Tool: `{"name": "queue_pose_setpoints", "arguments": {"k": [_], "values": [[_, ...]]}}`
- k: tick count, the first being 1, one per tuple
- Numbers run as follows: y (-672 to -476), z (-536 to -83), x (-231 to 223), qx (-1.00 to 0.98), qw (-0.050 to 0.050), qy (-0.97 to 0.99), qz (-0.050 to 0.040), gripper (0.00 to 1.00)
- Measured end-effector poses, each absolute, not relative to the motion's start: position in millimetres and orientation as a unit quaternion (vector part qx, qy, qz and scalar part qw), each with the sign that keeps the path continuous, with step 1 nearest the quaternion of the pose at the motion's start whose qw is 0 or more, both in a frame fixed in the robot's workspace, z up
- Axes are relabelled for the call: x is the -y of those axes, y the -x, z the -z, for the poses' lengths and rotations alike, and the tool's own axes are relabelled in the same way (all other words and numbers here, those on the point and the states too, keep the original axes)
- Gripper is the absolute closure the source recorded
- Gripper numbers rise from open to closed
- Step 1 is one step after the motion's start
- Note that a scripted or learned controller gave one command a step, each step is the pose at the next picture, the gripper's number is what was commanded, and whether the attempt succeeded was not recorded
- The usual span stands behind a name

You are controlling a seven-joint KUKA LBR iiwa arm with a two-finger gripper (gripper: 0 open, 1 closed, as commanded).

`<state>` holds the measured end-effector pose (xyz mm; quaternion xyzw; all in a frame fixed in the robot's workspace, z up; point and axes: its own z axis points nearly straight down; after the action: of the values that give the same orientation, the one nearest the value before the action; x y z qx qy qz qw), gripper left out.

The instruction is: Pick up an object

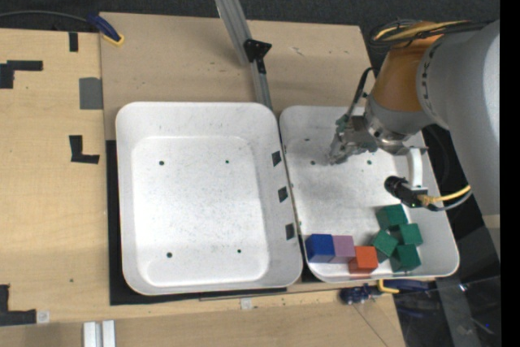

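Though gripper (pixel 340 149) hangs over right bin (pixel 325 199), finger gap too small/dark to tell; blocks (pixel 370 248) apart.

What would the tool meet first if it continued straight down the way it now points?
Most likely the bare floor of the right bin. The tool points down over the bin's upper part, and nothing lies under it. The blocks sit well away, at the bin's near end. Its height above the floor is unclear.
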<state>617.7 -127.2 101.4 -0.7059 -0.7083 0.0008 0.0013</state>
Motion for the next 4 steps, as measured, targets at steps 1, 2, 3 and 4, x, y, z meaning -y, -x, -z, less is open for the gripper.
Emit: {"name": "queue_pose_setpoints", "arguments": {"k": [1, 2, 3, 4], "values": [[-623.6, -161.9, 120.6, 0.708, -0.002, 0.706, 0.0016, 1.0], [-620.7, -207.0, 114.5, 0.708, -0.001, 0.706, 0.0013, 1.0], [-622.0, -260.5, 114.1, 0.708, -0.002, 0.706, 0.0016, 1.0], [-601.0, -258.5, 54.4, 0.709, 0.001, 0.705, 0.0003, 1.0]]}}
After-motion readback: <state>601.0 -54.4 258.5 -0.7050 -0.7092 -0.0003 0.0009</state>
